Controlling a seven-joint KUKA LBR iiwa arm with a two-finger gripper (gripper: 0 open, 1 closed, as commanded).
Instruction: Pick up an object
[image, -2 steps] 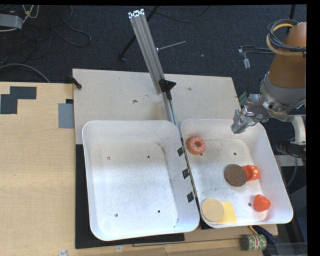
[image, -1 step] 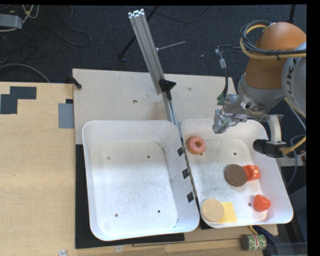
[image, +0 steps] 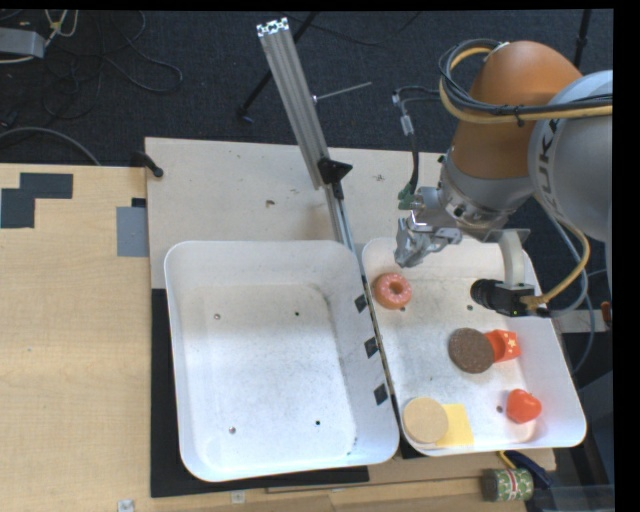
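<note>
The gripper hangs over the far left corner of the right bin, its metal fingers pointing down. Just below it in the view lies a pink frosted donut near the bin's left wall, apart from the fingertips. Nothing shows between the fingers. Farther toward the front sit a brown round patty, a red-orange piece beside it, a red tomato-like piece, a tan round bun and a yellow cheese slice.
The left bin sits beside the right one, a black-clipped divider between them. A slanted aluminium bar rises behind the bins. A black fitting lies at the right bin's far right. The arm's orange band looms above.
</note>
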